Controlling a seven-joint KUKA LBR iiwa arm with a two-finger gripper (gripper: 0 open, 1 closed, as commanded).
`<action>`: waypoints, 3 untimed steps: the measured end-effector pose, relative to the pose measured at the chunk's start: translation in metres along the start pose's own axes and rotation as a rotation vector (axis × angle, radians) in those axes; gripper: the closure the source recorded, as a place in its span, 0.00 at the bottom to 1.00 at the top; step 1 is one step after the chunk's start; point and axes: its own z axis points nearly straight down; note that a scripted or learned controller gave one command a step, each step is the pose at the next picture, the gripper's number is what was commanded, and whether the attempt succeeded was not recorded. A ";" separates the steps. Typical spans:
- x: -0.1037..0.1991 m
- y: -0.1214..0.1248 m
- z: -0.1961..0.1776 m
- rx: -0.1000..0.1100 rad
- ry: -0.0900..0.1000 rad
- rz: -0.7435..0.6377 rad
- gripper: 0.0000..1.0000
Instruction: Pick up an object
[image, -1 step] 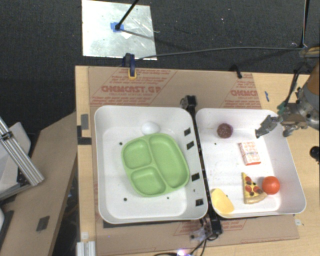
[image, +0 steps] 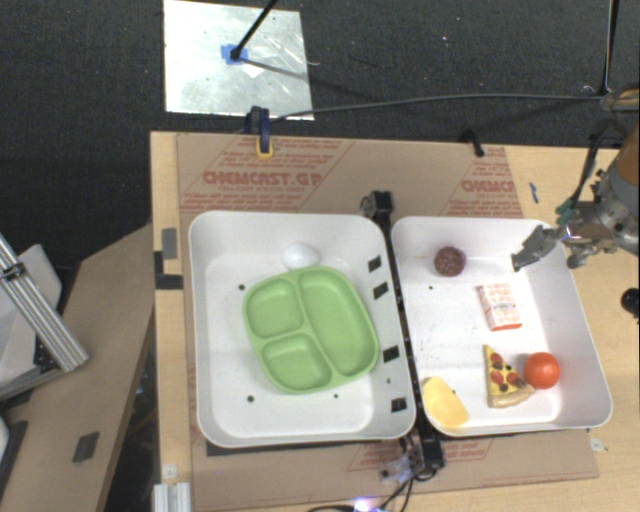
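Bins first: two shallow white plastic bins stand side by side on the bench, touching along their inner walls. In the left white bin (image: 215, 300) I count two things: one green plastic plate with three compartments (image: 311, 330), lying tilted in the middle, and one small white round object (image: 300, 256) just beyond the plate's far edge. In the right white bin (image: 585, 330) I count five things: one dark brownish-red round ball (image: 449, 261) near the far wall, one small white and red carton (image: 499, 306) in the middle, one toy pizza slice (image: 503, 378) with one red tomato-like ball (image: 541, 370) just beside it, and one yellow rounded piece (image: 444, 402) at the near left corner. One grey two-finger gripper (image: 548, 243) hangs over the far right corner of the right bin, well apart from every object. Nothing is between its fingers; how wide they stand I cannot tell.
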 end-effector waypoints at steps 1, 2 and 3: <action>0.007 0.003 0.057 0.000 0.000 0.001 0.00; 0.006 0.014 0.110 -0.001 0.000 0.001 0.00; 0.005 0.016 0.168 -0.005 -0.002 0.002 0.00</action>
